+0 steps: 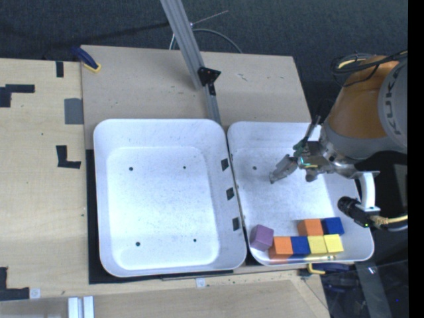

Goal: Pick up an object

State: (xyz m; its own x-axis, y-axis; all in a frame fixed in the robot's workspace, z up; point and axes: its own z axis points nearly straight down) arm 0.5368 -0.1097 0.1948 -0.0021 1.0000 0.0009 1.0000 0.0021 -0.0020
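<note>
Over the right bin [265,132], my tool [277,175] hangs above bare white floor; I cannot tell its state from this view. Blocks sit well apart from it along that bin's near edge: a purple block [262,236] at the left, then orange [283,245], blue [300,244] and yellow [318,244] ones touching in a row. Beside it on the counter [40,177] lies the left bin [106,132].

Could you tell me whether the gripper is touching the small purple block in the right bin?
Apart. The camera view shows bare white bin floor between the gripper, in mid-bin, and the small purple block at the right bin's near edge.
</note>
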